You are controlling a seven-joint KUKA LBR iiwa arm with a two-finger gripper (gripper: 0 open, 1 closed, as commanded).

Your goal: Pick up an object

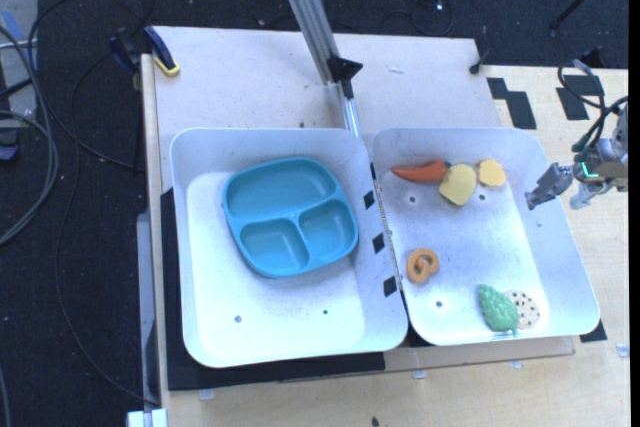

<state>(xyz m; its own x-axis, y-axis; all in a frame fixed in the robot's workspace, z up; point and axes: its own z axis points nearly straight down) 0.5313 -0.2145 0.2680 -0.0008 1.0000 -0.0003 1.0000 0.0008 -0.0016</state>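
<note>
Where the bench fills the middle of the frame, two shallow white bins sit side by side, edges touching.

Left bin (200, 315): one light-blue plastic tray with three compartments (290, 215), lying flat, upper centre of the bin; the compartments hold nothing.

Right bin (560, 245): six small items.
- Orange toy carrot (420, 172): upper left, lying sideways.
- Pale yellow rounded fruit (458, 184): just beside the carrot's tip.
- Small yellow-orange piece (491, 174): near the fruit, upper right.
- Orange ring-shaped pretzel (423, 265): lower left, apart from the rest.
- Green leafy lump (497, 307): lower right corner.
- Speckled pale cookie (524, 309): touching the green lump.

Grey two-finger gripper (548, 186): right edge of the frame, over the right bin's rim, well apart from every item; whether its fingers are apart or together cannot be told.
</note>
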